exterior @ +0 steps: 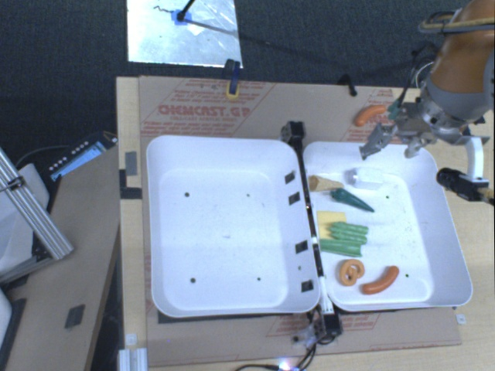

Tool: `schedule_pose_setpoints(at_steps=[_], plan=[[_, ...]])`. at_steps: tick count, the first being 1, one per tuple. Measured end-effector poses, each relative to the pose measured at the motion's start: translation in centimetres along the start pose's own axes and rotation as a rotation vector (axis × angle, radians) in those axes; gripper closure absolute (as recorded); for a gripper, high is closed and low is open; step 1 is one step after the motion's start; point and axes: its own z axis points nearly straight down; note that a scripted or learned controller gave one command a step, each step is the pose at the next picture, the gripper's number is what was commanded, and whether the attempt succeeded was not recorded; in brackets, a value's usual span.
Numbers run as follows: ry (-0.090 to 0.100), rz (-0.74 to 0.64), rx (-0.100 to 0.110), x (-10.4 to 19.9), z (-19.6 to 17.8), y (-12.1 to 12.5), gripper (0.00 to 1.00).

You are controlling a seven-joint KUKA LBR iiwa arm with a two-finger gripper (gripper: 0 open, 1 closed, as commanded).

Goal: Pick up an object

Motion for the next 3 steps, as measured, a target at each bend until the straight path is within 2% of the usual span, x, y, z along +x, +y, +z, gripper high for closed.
schedule_pose_setpoints(at_steps=[1, 2, 3], plan=[[0.002, -0.010, -0.015, 7.6, -12.5, -2.1, 0.00], [0.000, -0.006, -0.005, 7.2, -12.8, -2.2, 1.00], [0.003, -0.010, -0.004, 15.5, -16.0, -0.4, 1.00]])
